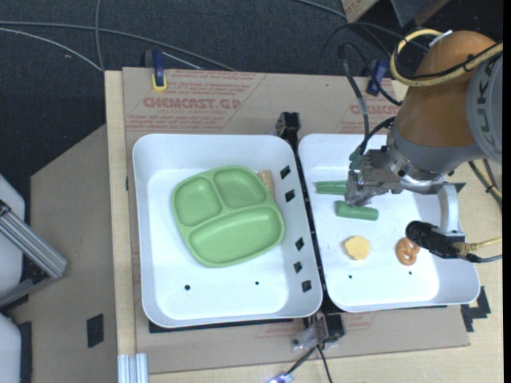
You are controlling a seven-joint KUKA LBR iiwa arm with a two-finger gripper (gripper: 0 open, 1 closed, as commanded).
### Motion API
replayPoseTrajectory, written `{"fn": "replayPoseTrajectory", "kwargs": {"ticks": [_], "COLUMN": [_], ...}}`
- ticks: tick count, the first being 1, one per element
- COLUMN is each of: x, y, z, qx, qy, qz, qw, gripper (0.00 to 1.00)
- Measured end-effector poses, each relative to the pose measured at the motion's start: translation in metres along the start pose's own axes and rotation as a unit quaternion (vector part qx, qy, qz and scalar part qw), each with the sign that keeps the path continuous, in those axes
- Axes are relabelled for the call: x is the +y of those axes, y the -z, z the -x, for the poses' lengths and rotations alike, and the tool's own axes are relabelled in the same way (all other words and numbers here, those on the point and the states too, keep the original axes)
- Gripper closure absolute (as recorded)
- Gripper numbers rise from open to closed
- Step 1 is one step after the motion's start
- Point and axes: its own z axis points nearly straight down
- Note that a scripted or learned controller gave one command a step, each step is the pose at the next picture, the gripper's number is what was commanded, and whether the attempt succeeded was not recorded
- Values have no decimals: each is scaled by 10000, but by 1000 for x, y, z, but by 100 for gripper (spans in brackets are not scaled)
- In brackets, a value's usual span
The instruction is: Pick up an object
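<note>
My gripper [358, 194] hangs low over the upper middle of the right bin [383, 294]. Right under and beside it lie two green stick-shaped pieces: one [327, 187] sticks out to its left, the other [355, 211] lies just below it. A yellow chunk [358, 248] rests nearer the bin's front, and an orange pretzel-like piece [406, 252] lies to its right. The wrist hides the fingertips and whatever sits between them.
The left bin [160, 278] holds a green divided plate [228, 215] with a small tan piece [266, 183] at its upper right corner. A black divider with clips [297, 214] runs between the bins. The cardboard bench top [207, 98] surrounds both.
</note>
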Motion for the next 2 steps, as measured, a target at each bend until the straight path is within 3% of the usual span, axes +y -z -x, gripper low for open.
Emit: {"fn": "replayPoseTrajectory", "kwargs": {"ticks": [2], "x": [-20], "y": [0], "z": [-108], "qx": [-3], "qy": [5], "qz": [-1], "qw": [10000], "gripper": [100]}}
